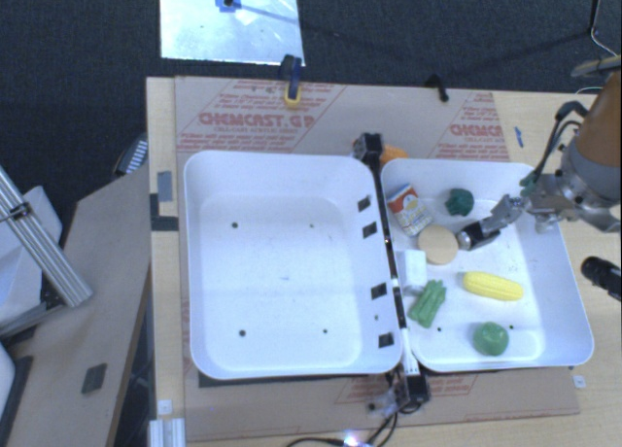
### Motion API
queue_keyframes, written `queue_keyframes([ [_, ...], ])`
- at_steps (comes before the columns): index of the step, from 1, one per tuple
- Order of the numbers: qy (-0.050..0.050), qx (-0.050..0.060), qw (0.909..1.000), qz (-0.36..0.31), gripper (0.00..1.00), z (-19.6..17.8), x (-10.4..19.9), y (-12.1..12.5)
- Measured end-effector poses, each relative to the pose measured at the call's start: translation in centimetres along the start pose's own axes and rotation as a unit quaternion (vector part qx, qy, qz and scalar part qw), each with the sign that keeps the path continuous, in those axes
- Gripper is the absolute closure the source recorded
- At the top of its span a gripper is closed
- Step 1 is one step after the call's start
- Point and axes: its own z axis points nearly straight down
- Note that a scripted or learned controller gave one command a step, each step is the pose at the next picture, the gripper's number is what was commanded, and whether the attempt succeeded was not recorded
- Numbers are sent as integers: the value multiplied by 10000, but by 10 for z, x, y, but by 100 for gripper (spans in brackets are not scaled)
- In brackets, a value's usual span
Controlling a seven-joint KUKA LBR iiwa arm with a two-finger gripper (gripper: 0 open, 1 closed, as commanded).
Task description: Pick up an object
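Note:
My gripper (478, 231) reaches in from the right over the right bin (564, 280), low and slanting toward the left. Its tip is right beside a tan round piece (439, 245), at that piece's right edge; I cannot tell whether they touch. A dark green toy (459, 202) lies just behind the tip. A red-and-white can (406, 208) rests to the left, near the divider. Nearer the front lie a yellow corn cob (493, 287), a green vegetable (428, 302) and a round green fruit (491, 338). Nothing is visibly held.
The left bin (282, 260) sits beside the right one, with black clips (374, 231) along the shared wall. A small white block (415, 265) lies by the divider. An orange item (394, 154) sits behind the bins. The arm's body (593, 168) looms over the right rim.

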Motion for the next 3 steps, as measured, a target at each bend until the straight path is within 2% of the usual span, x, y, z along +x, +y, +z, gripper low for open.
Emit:
queue_keyframes([
  [1,-18,-36,10000,14,0,113,2,37],
  [2,5,67,10000,-3,0,130,44,88],
  [3,-30,233,9997,21,0,132,72,103],
])
